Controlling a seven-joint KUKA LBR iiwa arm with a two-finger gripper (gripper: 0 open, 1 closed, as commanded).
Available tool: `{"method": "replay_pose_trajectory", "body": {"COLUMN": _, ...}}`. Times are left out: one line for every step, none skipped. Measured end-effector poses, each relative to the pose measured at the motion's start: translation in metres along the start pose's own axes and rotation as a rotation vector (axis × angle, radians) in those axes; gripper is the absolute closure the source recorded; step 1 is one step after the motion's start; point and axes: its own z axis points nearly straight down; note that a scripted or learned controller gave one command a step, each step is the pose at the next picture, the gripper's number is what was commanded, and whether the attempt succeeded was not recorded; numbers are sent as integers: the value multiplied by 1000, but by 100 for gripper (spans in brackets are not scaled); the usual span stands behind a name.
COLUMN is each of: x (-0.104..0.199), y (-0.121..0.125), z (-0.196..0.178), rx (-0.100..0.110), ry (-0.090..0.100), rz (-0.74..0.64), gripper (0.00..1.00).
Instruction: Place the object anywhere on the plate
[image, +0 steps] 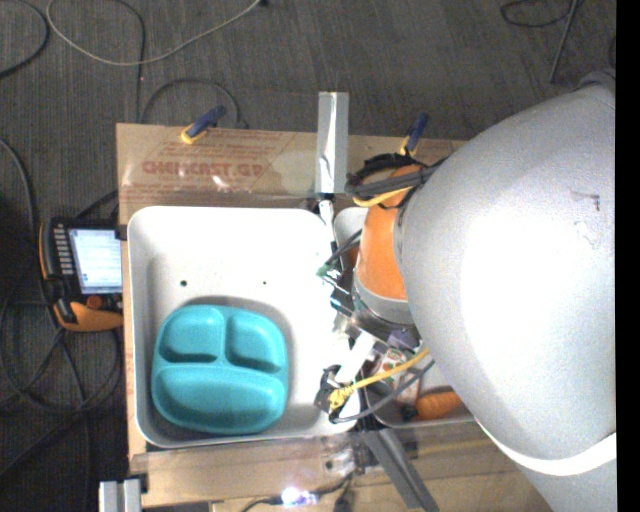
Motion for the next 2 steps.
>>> {"method": "replay_pose_trajectory", "body": {"x": 4, "y": 1, "z": 5, "rx": -11, "ry": 10, "rz": -30, "gripper": 100}}
{"method": "replay_pose_trajectory", "body": {"x": 5, "y": 1, "z": 1, "rx": -4, "ry": 11, "rz": 33, "gripper": 100}}
